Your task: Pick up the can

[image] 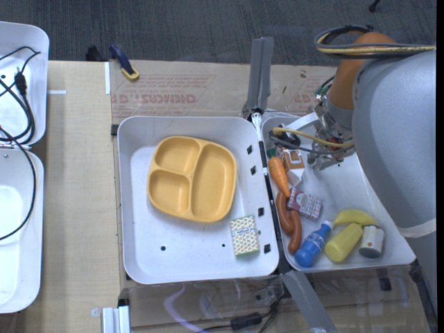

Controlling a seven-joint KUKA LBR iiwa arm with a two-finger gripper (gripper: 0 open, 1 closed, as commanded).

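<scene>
Now hovering over the right bin, far end.
Gripper low among clutter, grip impossible to tell; can lying at near corner, beside yellow bottle, well apart.

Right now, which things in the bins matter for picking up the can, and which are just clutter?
Belongs to the job:
can, near corner of the right bin
claw, over the right bin's far end

Just lying about:
yellow divided plate and small box, left bin
carrot
blue bottle
yellow bottle
banana
</scene>
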